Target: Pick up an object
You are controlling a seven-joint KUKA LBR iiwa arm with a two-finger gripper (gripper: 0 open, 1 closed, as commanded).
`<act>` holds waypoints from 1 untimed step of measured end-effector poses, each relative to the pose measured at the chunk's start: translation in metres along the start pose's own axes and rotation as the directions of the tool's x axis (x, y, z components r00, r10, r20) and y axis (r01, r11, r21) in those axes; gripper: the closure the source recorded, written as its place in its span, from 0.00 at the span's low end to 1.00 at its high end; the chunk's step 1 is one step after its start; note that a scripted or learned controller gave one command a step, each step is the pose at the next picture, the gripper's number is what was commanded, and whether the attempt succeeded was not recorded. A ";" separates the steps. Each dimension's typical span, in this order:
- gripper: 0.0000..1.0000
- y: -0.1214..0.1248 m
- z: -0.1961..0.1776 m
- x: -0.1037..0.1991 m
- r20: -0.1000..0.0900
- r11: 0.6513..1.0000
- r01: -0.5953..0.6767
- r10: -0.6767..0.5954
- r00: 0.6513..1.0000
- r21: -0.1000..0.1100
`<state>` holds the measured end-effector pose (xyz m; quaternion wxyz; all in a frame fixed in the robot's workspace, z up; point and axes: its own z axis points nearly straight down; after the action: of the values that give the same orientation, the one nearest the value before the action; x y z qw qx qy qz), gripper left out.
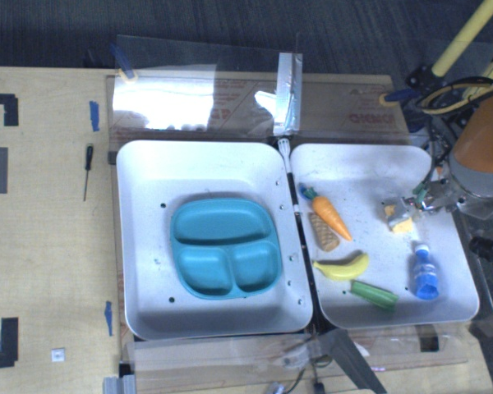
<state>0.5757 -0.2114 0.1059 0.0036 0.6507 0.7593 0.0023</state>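
Where hand hovers, cheese (yellowish) lies beside

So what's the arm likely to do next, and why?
Probably drop a little lower onto the small yellow block. The gripper sits at that block's upper right edge in the right bin, nearer to it than to the blue bottle, banana or carrot.

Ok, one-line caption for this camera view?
Gripper over the right bin near a yellow piece; blue tray in the left bin.
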 end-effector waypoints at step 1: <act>1.00 0.028 -0.090 0.087 -0.002 0.984 -0.179 0.179 0.984 0.002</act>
<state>0.5894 -0.1215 0.1955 0.0019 0.7163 0.6978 0.0027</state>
